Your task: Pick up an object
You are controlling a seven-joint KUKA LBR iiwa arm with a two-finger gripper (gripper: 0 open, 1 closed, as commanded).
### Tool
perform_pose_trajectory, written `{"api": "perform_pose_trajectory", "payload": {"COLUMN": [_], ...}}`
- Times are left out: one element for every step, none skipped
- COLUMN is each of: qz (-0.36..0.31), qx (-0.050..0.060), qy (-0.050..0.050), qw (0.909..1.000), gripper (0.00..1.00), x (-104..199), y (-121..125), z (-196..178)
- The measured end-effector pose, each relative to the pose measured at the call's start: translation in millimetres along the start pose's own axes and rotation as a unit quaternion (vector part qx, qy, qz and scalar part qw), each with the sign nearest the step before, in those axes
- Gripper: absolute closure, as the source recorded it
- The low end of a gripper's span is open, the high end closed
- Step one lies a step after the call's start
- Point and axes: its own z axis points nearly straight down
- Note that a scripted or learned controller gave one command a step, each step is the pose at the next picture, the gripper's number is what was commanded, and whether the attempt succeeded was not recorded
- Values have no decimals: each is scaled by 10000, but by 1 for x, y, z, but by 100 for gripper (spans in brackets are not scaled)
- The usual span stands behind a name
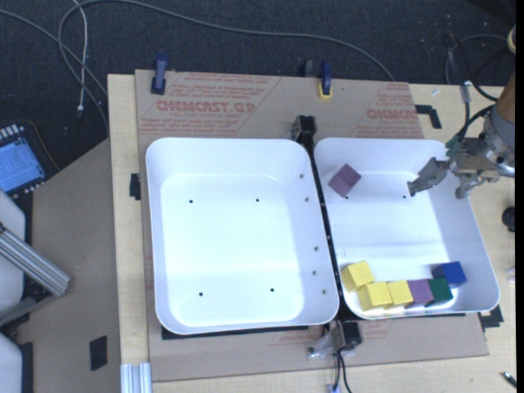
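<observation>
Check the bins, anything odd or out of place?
Nothing damaged or spilled. One purple block sits alone, tilted, near the right bin's far left corner, apart from the block row along its near edge. The gripper hovers at the far right rim.

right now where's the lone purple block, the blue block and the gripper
lone purple block [345,179], camera view, its top face
blue block [449,273], camera view, its top face
gripper [444,179], camera view, midway between its fingertips
</observation>
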Motion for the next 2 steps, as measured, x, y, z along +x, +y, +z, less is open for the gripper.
{"api": "perform_pose_trajectory", "payload": {"qz": [-20,382], "qx": [29,30], "qy": [10,2], "qw": [10000,9993], "gripper": [0,0], "x": [35,22], "y": [95,114], "z": [63,130]}}
